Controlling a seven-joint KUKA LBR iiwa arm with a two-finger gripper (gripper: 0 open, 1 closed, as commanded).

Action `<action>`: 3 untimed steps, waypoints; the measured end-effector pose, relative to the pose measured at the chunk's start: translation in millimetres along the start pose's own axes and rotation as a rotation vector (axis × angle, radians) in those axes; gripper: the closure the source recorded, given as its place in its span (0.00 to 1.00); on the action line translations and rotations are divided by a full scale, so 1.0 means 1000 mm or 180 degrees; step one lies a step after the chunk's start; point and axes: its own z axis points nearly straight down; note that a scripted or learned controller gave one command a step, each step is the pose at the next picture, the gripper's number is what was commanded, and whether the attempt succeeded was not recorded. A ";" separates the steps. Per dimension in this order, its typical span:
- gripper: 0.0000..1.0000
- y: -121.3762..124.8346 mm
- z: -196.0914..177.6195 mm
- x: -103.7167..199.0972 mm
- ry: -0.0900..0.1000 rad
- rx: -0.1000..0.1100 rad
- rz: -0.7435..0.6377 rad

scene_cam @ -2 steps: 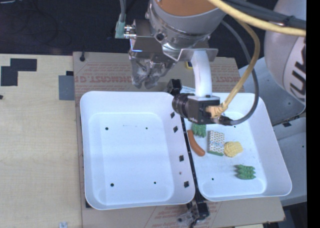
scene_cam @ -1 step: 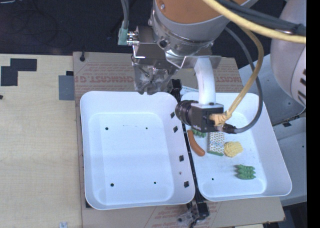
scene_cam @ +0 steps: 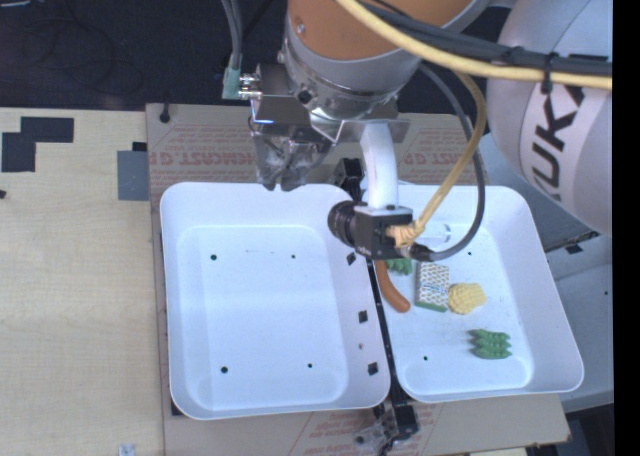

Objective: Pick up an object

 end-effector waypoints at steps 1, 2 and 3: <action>1.00 -0.038 0.032 -0.053 0.0004 0.0003 0.0004; 1.00 -0.018 -0.019 -0.013 0.0016 -0.0025 -0.0009; 1.00 0.014 -0.042 0.001 0.0011 -0.0022 -0.0010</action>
